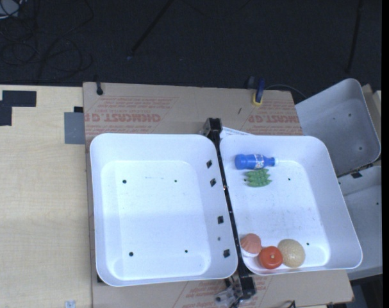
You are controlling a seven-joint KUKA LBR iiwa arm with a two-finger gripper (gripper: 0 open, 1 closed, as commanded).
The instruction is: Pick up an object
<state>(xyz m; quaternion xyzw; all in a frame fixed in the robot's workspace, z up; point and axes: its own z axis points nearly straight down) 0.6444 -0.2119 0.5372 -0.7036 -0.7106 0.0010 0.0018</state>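
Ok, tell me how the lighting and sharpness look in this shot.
Camera view: soft focus overall; even light on the right bin, a broad shadow across the near half of the left bin, the floor behind the bench nearly black, and the blue bottle and red ball still readable, without harsh glare.

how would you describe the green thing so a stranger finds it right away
Look in the right bin, the one holding all the objects. Near its far wall lies a blue bottle; the green leafy piece sits just in front of it, flat, ragged-edged and the only green thing.
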